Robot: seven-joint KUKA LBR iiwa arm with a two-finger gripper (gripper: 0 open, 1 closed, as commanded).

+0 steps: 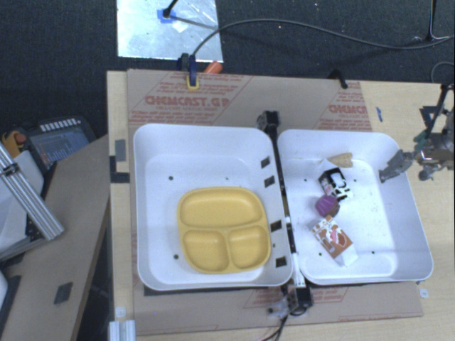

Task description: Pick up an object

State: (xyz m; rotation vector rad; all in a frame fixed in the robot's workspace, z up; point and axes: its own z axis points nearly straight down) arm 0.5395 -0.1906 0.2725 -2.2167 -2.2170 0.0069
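Where the pincer (pixel 395 165) hangs over the right bin's (pixel 409 258) far right rim, I cannot tell its state; nothing shows in it. Left of it in that bin lie a tan wedge (pixel 340 160), a black-and-white carton (pixel 335 185), a purple block (pixel 326 205) and an orange-brown packet (pixel 333 239). The left bin (pixel 153 158) holds a yellow divided tray (pixel 223 229)
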